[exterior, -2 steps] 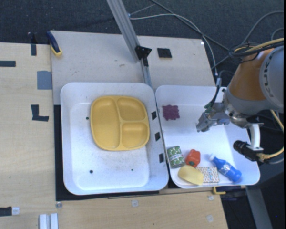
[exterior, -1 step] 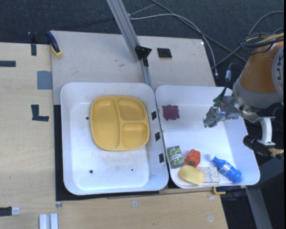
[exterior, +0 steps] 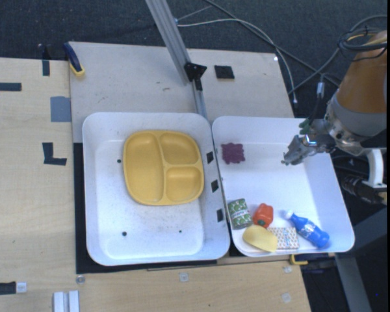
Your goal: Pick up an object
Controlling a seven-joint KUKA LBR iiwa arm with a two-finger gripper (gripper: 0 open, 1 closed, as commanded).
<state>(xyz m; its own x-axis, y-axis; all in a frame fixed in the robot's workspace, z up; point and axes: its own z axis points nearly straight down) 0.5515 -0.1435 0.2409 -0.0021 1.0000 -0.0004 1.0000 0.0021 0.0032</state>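
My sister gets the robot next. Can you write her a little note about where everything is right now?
Gripper: above the right bin, near its far right side, nothing seen between its fingers.
Right bin: purple piece at the far left; green packet, orange toy, yellow lump and blue bottle bunched at the near edge.
Left bin: yellow divided plate.
Done: nothing picked up yet.
Left: grab one object.

Gripper (exterior: 292, 156) at right over right bin (exterior: 325, 194). Purple lump (exterior: 233, 153) upper left there; green packet (exterior: 238, 212), orange item (exterior: 264, 214), yellow piece (exterior: 260, 239), blue bottle (exterior: 309, 231) lower part. Yellow divided plate (exterior: 163, 167) in left bin (exterior: 104, 194).
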